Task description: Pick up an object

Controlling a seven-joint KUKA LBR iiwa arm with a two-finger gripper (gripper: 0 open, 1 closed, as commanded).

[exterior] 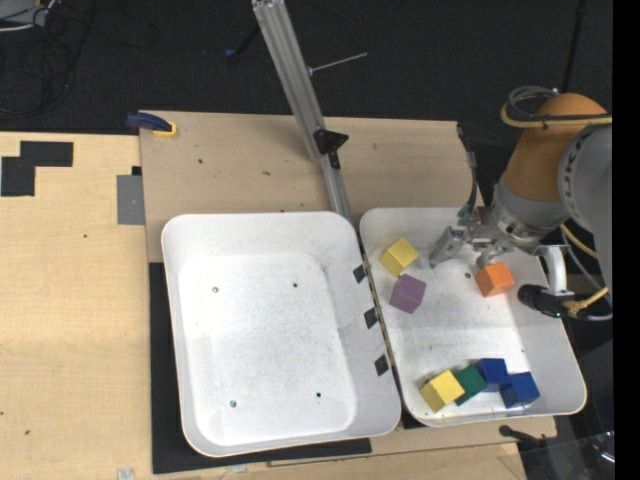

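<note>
Reaching in from the right, my arm (545,173) has its gripper (468,243) low over the right bin (560,368), just left of the orange cube (495,279); I see the fingers spread apart with nothing between them. A yellow cube (399,256) and purple cube (407,293) lie near the bin's left wall, and a yellow, green and blue cluster (478,383) sits at its front. The left bin (175,268) stands beside it.

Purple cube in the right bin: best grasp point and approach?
Take the purple cube from straight above, fingers on two opposite side faces. It sits flat on the right bin floor, slightly rotated, so turn the wrist to match. Probably use the faces away from the yellow cube, which sits close behind it.
</note>
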